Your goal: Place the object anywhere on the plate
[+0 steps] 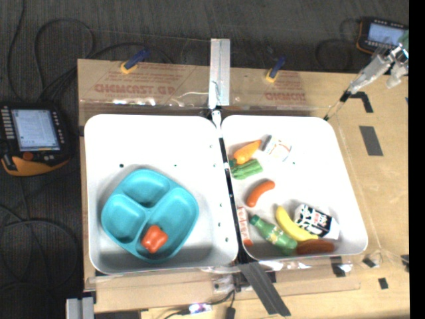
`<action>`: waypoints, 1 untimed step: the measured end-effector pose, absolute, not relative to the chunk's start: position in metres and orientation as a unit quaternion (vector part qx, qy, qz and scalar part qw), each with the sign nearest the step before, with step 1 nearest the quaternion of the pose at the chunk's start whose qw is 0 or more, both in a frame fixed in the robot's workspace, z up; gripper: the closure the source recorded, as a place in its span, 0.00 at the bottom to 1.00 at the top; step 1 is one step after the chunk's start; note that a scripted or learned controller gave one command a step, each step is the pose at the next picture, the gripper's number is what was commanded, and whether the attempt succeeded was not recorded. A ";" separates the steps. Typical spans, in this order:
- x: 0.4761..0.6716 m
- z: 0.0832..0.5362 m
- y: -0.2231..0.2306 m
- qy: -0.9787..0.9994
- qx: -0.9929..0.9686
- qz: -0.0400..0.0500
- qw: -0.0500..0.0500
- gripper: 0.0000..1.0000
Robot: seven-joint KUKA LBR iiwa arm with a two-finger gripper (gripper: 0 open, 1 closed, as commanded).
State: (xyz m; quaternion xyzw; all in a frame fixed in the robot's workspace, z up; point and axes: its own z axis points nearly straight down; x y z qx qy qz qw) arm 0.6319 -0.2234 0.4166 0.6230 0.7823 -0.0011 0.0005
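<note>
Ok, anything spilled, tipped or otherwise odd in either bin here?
Nothing stands out. The blue plate sits flat in the left bin with an orange-red toy on its lower compartment. The toy foods in the right bin lie loose but inside the walls.

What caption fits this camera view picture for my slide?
A red-orange toy sits on the blue plate in the left bin; more toy foods fill the right bin.

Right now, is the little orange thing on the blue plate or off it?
On it. The orange thing lies inside the front compartment of the blue plate in the left bin.
</note>
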 end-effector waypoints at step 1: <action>0.632 0.417 -0.223 0.782 0.623 -0.001 0.000 0.00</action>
